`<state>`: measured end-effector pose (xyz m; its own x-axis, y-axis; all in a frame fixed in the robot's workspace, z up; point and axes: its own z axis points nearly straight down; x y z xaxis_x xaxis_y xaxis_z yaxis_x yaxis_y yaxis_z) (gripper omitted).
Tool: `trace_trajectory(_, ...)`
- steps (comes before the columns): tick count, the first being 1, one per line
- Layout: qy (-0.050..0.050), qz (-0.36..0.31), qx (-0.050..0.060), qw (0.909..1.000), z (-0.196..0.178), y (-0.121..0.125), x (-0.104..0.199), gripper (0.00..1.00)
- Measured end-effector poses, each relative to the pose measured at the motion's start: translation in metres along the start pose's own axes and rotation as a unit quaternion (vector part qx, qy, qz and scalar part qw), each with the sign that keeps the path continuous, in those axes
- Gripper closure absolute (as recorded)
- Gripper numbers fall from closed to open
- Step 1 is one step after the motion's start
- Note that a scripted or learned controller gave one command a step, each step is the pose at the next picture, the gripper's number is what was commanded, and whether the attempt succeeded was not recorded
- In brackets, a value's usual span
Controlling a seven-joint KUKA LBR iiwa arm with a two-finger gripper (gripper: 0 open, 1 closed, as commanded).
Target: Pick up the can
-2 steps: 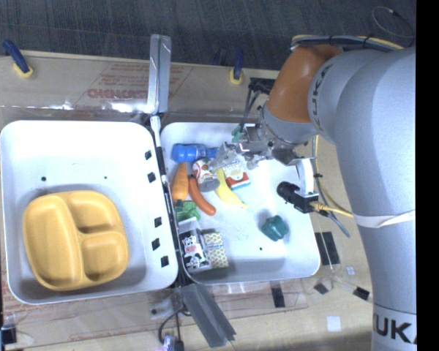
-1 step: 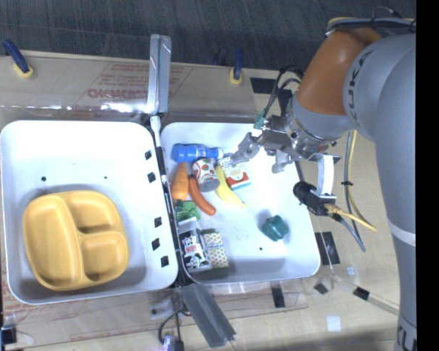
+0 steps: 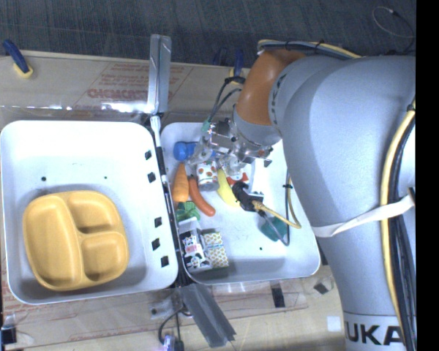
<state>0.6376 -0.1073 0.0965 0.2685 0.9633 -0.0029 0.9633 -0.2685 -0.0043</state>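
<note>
In the right bin [image 3: 293,258], the can [image 3: 207,172] looks like a small white and red labelled cylinder near the bin's far left part, partly covered by the gripper. My gripper [image 3: 221,152] hangs below the orange wrist band, right over the can and the heap of toy food. Whether it touches the can is unclear.
Around the can lie a blue piece [image 3: 183,151], a carrot [image 3: 180,186], a red sausage shape [image 3: 203,199], a banana [image 3: 226,186] and a green item [image 3: 187,211]. Two small cartons [image 3: 204,249] sit at the near edge, a teal tool [image 3: 274,229] to the right. The left bin [image 3: 73,141] holds a yellow divided tray [image 3: 74,236].
</note>
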Motion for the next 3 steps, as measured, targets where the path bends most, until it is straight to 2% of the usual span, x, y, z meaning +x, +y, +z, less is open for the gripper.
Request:
trace_trajectory(1, 0.0, -0.003, 0.0, 1.0, -0.009, 0.0, 0.001, 1.0)
trace_trajectory(2, 0.002, -0.063, -0.002, 0.998, 0.001, 0.043, -0.079, 1.0)
trace_trajectory(3, 0.002, -0.08, 0.002, 0.9968, -0.083, -0.016, -0.059, 1.0)
